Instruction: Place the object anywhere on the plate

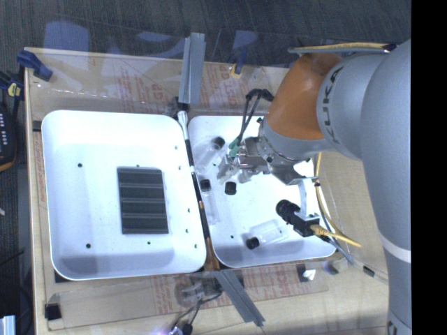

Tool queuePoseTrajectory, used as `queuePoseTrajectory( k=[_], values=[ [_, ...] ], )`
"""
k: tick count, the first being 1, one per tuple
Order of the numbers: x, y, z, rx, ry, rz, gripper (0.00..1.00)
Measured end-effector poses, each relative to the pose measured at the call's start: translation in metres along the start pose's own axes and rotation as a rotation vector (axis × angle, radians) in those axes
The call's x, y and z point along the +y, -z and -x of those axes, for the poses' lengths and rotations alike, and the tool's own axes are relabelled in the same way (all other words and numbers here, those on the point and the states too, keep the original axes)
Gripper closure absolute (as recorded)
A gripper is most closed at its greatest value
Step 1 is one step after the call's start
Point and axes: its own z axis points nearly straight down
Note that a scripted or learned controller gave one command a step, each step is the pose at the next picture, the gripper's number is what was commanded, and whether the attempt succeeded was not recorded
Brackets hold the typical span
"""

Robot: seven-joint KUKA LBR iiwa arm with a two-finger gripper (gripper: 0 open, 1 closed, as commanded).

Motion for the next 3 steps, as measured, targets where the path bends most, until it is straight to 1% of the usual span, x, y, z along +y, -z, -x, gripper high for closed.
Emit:
queuePoseTrajectory(
  k=[1, 2, 3],
  values=[
    [0.027, -0.005, -0.065, -0.001, -0.003, -0.002, 1.00],
    [-0.048, -0.026, -0.185, -0.001, 0.131, -0.005, 1.00],
    [-0.062, -0.091, -0.262, -0.003, -0.258, -0.008, 1.00]
  ],
)
